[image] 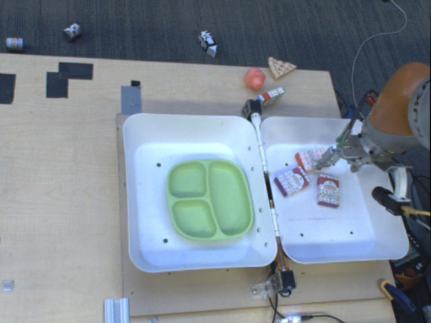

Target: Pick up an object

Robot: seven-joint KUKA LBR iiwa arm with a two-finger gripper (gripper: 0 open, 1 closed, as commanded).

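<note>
The grey arm with its orange band (397, 106) reached in from the right over the right white bin (337, 241), its gripper (331, 157) low beside a pale red-printed packet (310, 159). Whether it gripped anything could not be told. Two small red cartons (291, 181) (328, 191) lay nearby. The left white bin (145, 180) held a green three-compartment tray (209, 199).

No legible txt on the small packets (328, 191).
</note>
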